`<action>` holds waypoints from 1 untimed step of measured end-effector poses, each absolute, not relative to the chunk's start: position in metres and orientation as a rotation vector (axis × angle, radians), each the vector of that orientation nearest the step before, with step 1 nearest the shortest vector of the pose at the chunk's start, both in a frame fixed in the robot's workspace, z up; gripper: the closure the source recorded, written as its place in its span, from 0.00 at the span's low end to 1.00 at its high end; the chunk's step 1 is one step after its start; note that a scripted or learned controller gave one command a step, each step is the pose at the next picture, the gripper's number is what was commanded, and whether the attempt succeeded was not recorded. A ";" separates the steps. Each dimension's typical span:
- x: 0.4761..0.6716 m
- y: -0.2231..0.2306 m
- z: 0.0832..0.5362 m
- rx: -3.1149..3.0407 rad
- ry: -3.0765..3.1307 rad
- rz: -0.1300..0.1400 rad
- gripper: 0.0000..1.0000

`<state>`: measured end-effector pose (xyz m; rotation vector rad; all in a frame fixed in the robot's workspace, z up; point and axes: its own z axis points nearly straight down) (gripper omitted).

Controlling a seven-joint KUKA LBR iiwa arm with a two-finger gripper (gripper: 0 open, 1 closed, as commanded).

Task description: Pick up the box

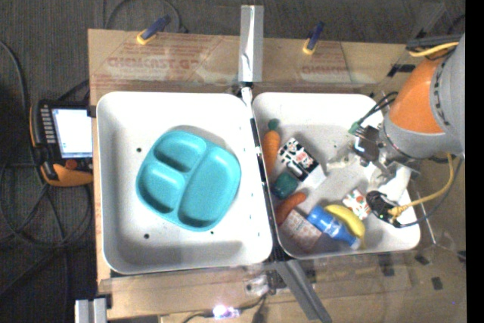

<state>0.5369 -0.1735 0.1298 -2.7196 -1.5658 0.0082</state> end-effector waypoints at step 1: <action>0.528 -0.118 0.091 -2.801 -1.453 -0.008 0.00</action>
